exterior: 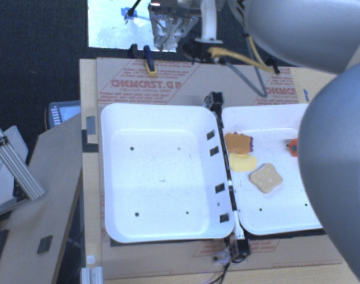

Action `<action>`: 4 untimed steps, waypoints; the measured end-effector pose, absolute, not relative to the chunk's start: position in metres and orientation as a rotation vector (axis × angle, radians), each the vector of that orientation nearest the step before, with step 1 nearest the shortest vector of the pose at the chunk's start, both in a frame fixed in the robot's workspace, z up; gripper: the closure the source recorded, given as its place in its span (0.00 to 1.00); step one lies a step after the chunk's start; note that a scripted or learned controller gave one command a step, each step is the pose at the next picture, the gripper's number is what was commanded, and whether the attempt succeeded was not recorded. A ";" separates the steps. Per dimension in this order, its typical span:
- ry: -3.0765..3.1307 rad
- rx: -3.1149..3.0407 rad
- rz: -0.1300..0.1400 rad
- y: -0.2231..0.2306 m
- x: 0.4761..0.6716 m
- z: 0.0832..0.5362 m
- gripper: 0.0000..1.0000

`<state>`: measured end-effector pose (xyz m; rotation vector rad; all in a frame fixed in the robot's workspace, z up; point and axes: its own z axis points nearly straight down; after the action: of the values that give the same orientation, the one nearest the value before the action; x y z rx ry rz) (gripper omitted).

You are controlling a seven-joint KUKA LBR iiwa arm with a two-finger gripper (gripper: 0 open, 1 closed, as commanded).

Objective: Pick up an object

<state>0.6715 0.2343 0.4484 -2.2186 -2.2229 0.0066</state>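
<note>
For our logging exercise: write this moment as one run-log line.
gripper: raised beyond bins | right bin: toast, yellow piece, orange-brown piece | pick: not yet done

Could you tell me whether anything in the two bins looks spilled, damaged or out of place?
Nothing stands out. The orange-brown block, yellow oval piece and tan toast-shaped piece lie clustered near the right bin's inner wall, all inside it. A small orange item is partly hidden behind the arm.

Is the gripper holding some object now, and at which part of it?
Nothing is held: the gripper hangs beyond the bins, nothing between its fingers.
</note>
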 end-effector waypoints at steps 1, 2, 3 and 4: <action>-2.220 -2.219 0.002 0.208 0.584 0.451 1.00; -2.228 -2.215 -0.002 0.236 0.618 0.432 1.00; -2.234 -2.219 -0.021 0.234 0.639 0.542 1.00; -2.225 -2.220 -0.005 0.234 0.669 0.535 1.00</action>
<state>0.6694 0.2340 0.5350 -2.2204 -2.2255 -0.0051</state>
